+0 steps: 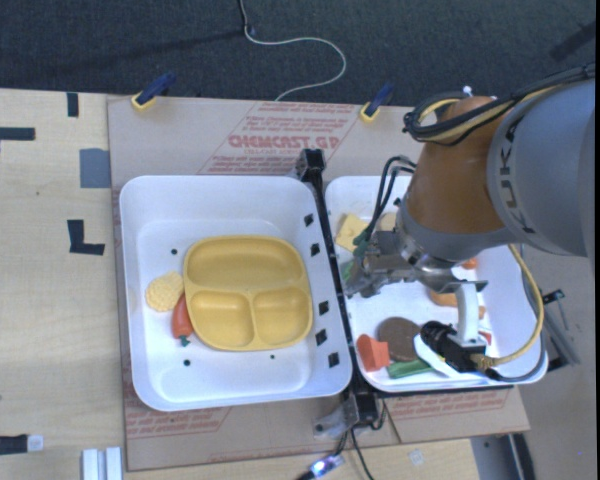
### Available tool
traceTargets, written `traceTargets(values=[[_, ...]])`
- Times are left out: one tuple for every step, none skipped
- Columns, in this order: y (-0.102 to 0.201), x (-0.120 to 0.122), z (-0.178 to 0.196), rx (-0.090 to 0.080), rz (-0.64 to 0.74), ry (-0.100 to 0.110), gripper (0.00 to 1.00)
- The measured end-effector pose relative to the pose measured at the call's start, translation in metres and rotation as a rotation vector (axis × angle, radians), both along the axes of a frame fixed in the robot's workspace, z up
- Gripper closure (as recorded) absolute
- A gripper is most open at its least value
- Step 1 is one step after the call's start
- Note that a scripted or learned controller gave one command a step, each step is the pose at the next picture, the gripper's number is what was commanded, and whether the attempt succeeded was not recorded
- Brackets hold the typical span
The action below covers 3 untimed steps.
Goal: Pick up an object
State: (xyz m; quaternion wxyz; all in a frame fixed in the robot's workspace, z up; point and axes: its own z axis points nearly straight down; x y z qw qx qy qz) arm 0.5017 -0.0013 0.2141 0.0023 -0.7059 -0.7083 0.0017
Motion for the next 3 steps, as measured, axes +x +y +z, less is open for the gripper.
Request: traceTargets(values=[[-0.012, -0.006, 0.012, -0.001, -0.003, -0.004, 1.0], [-0.002, 0.0, 0.02, -0.001, -0.001, -0.004, 1.0], [0.003, -0.004, 0.014, -0.001, -0.002, -0.002, 1.0]])
